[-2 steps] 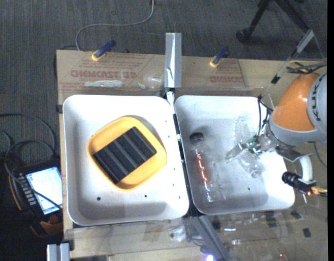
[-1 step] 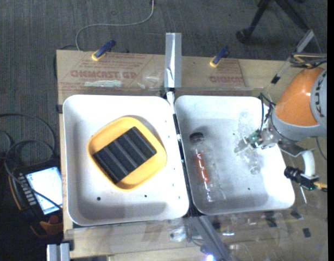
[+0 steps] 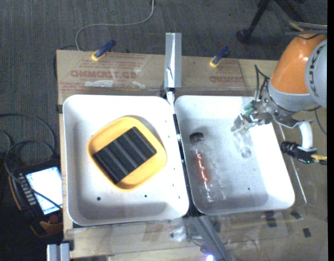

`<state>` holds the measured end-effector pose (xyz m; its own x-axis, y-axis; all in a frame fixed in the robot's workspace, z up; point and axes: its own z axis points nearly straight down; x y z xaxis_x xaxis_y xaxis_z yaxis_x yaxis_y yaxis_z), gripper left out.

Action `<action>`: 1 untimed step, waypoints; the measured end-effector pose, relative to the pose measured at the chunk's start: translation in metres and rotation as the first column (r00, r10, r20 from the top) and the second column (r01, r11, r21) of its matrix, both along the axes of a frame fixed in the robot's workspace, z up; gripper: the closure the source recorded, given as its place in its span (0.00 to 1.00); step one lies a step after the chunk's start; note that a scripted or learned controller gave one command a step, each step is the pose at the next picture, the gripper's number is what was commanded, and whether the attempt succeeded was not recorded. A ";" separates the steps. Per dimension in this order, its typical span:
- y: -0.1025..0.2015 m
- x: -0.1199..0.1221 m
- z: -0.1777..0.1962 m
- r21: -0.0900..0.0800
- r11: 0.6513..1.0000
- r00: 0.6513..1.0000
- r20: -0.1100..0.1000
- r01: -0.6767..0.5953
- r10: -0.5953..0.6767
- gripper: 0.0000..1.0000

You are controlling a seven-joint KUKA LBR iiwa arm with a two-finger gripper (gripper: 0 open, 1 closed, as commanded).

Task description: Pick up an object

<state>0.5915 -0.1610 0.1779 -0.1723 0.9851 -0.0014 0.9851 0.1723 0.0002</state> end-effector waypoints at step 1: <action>0.017 -0.018 0.029 -0.002 0.986 0.986 -0.001 -0.165 0.165 1.00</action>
